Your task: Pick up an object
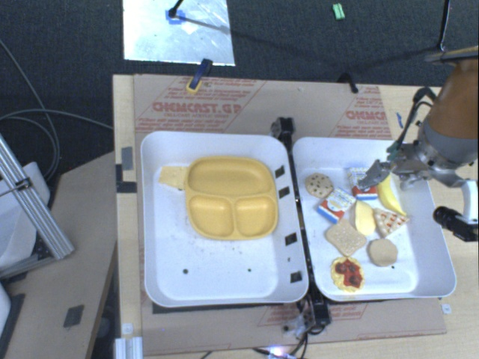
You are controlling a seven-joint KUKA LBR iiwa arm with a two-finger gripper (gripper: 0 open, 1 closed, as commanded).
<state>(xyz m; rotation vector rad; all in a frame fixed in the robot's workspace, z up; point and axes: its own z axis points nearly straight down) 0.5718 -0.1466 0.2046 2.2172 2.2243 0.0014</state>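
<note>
The right bin [434,264] holds several toy foods: a chocolate-chip cookie [319,184], a blue, red and white carton [334,205], a second carton [364,189], a banana [389,197], a pale cheese wedge [364,218], a pizza slice [390,222], a toast square [345,238], a round bun [382,253] and a red-topped piece [348,273]. My gripper [374,176] hangs low over the second carton, just left of the banana's top. The carton is partly hidden under it.
In the left bin [161,275] sits a yellow three-compartment tray [228,197], with a pale yellow flat piece [173,176] at its left. Black clips [293,200] line the ridge between the bins. The arm's wrist [449,137] overhangs the right bin's far right corner.
</note>
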